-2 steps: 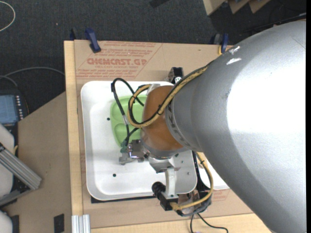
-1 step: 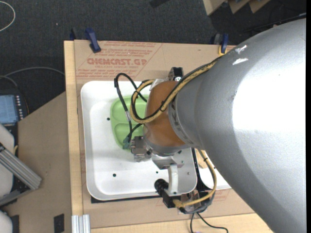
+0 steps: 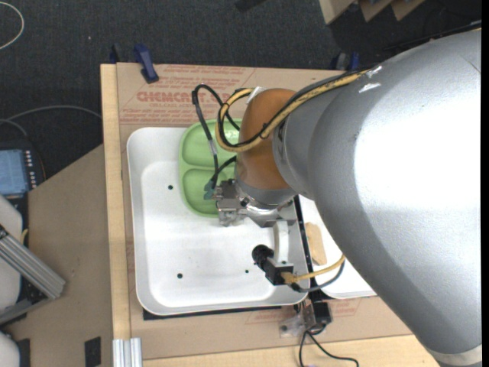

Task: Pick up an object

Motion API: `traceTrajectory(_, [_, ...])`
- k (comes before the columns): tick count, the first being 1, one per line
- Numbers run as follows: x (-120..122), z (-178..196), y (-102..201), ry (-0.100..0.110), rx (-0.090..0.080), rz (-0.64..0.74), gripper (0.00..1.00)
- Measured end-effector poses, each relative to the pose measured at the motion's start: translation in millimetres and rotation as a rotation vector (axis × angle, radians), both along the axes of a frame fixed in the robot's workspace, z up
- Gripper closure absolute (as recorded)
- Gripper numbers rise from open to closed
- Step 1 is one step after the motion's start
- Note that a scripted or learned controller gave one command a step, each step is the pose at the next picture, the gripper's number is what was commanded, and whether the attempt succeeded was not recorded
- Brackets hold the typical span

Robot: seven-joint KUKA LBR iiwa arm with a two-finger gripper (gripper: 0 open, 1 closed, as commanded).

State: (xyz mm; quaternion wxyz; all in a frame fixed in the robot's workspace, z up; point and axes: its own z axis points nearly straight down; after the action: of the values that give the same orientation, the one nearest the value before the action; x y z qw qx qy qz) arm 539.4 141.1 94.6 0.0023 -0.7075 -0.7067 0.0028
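Note:
A light green, two-lobed plastic object (image 3: 199, 167) lies at the back of the left white bin (image 3: 164, 243). The grey arm with its orange band (image 3: 263, 140) reaches in from the right and covers the object's right side. My gripper (image 3: 226, 207) hangs below the wrist, at the green object's near right edge, close to the bin floor. From above, the wrist body hides most of it. I cannot tell whether it touches the green object.
The right bin (image 3: 348, 285) is mostly hidden under the arm; a tan flat piece (image 3: 315, 245) shows at its left edge. Both bins sit on a brown board (image 3: 114, 205). A blue clamp (image 3: 145, 62) is at the board's back left corner.

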Motion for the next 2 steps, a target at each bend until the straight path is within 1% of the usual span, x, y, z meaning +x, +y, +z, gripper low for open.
traceTrajectory(1, [60.0, -10.7, -26.5, -0.009, 0.001, 0.0, 1.0])
traceTrajectory(2, [-12.1, 12.3, -22.3, 0.001, 0.002, 0.0, 1.0])
